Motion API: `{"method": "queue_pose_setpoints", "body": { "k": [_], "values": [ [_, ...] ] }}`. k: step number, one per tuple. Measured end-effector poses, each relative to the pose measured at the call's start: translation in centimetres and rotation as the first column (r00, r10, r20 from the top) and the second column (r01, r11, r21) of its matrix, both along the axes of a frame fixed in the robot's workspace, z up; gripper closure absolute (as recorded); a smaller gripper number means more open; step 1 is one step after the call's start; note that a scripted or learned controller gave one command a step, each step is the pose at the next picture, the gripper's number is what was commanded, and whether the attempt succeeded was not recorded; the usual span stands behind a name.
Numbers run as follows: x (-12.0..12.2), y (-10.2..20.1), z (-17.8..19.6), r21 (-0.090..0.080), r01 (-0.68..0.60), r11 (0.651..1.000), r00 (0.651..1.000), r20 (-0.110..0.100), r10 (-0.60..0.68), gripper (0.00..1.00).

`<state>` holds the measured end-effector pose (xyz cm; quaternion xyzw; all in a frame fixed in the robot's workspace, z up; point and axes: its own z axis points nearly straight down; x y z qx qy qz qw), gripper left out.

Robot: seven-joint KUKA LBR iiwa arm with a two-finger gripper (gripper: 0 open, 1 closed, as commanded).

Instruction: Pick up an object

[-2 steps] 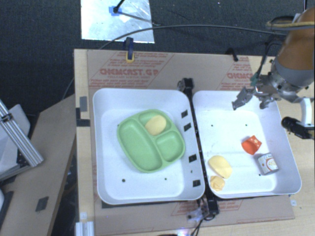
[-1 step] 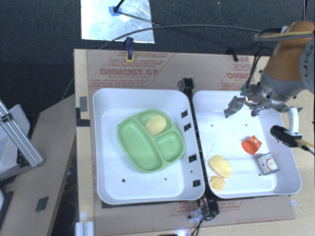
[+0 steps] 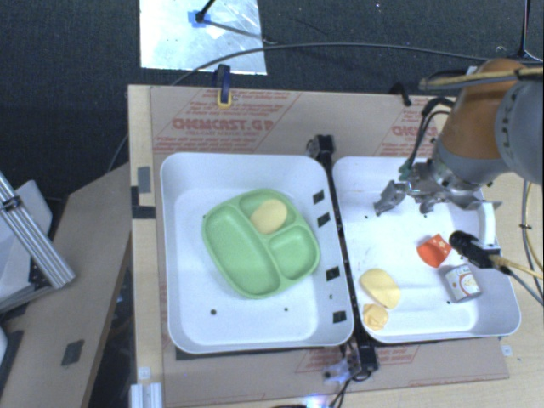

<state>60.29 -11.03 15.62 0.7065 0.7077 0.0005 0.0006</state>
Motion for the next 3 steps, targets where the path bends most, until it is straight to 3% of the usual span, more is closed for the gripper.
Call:
{"method": "queue_pose_setpoints", "body": {
  "k": [1,2,3],
  "values": [
    [0.1,0.3,-5.8,0.0,0.0,1.0,1.0,0.001,0.0,0.0],
    [0.1,0.3,-4.9,-0.001,0.001,1.0,1.0,0.001,-0.001,1.0],
    [-0.5,0.4,-0.6,0.0,0.002,1.0,1.0,0.0,-0.002,1.0]
  ]
}}
